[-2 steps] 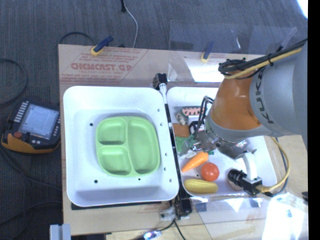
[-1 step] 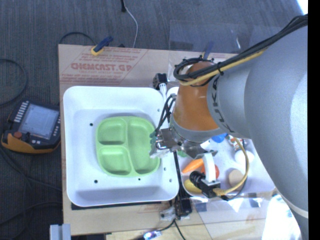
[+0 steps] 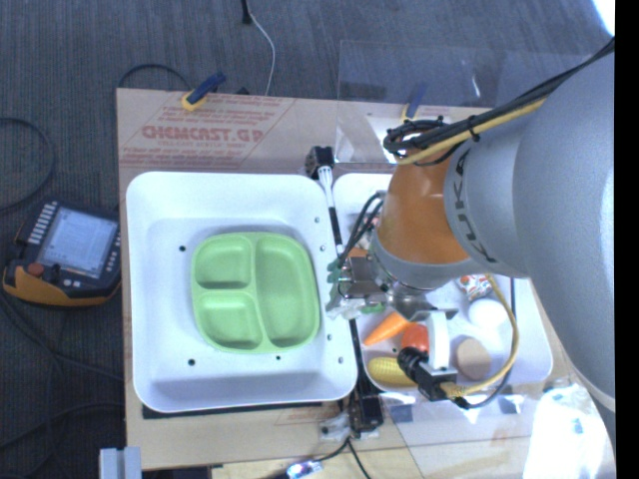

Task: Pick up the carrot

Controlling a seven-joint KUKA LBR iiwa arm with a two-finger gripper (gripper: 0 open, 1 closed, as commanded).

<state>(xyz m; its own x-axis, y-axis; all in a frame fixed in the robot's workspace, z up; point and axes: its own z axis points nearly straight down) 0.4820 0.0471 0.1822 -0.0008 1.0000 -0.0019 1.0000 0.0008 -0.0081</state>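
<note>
- Looking down on the counter [image 3: 200,128], two white bins sit side by side: the left bin [image 3: 150,267] and the right bin [image 3: 349,193].
- The left bin holds a green divided plate [image 3: 255,292], lying flat in its middle.
- The arm [image 3: 519,188] reaches in from the right, its orange band [image 3: 424,218] hanging over the right bin.
- The end effector [image 3: 384,307] sits low over the right bin, just above the carrot [image 3: 387,327]; whether its jaws are apart or together, I cannot tell.
- The carrot lies in the right bin's near-left part, orange, angled, with nothing visibly clamped on it.
- Just beside it lies a yellow corn-like piece [image 3: 384,370], nearer the bin's near wall.
- To the carrot's right: a tan egg-shaped item [image 3: 474,355] and a white one [image 3: 487,317].
- On the floor far left, a handheld pendant [image 3: 65,252] with a screen.
</note>
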